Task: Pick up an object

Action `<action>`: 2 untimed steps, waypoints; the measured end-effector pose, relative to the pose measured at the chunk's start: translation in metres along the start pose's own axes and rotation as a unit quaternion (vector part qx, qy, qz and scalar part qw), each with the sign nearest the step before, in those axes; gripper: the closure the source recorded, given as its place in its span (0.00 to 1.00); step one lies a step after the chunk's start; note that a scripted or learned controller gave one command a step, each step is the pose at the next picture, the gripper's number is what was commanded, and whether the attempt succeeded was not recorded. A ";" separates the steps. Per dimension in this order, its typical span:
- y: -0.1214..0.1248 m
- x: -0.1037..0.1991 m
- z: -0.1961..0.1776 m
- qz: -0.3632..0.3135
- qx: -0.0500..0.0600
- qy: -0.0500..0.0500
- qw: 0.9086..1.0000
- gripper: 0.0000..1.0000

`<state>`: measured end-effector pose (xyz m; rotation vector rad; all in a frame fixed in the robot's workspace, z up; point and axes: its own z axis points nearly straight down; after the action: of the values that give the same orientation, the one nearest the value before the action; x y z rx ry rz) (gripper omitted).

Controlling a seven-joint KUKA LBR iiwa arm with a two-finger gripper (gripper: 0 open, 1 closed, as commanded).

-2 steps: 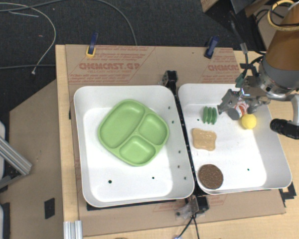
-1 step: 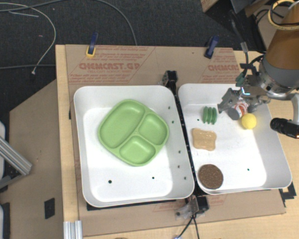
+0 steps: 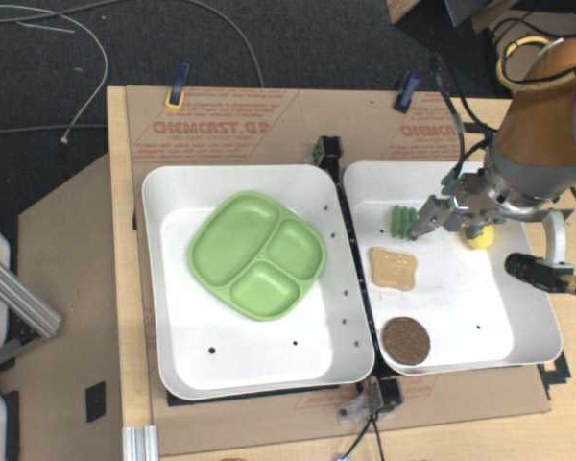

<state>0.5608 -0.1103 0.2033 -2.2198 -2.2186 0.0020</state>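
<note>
A dark carpeted floor (image 3: 269,27) with loose cables surrounds the desk (image 3: 269,113), whose brown cardboard top carries two shallow white bins side by side. The left bin (image 3: 173,353) holds a green divided plate (image 3: 257,254) lying flat near its middle, with bare white floor all around it, widest along the near side. The right bin (image 3: 528,339) holds four small things: a green ridged piece (image 3: 401,221) at the far left, a tan bread-like slice (image 3: 394,269) just near of it, a round dark brown patty (image 3: 405,340) against the near rim, and a yellow item (image 3: 479,238) partly hidden under the arm, so its shape is hard to make out. The grey arm with its orange band (image 3: 542,94) comes in from the right and is cut off by the frame edge. The tool (image 3: 430,223) hangs low at the far side of the right bin, just right of the green ridged piece and close enough that contact cannot be judged; whether its fingers are apart or together cannot be told, and nothing is seen between them. The near right part of this bin is bare, and the slice and patty lie well apart from the tool.
</note>
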 end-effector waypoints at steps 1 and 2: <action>-0.007 0.008 0.048 0.000 0.002 0.001 1.000 0.00; -0.009 0.010 0.091 0.000 0.002 0.001 1.000 0.00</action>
<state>0.5513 -0.1001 0.1122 -2.2172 -2.2156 0.0050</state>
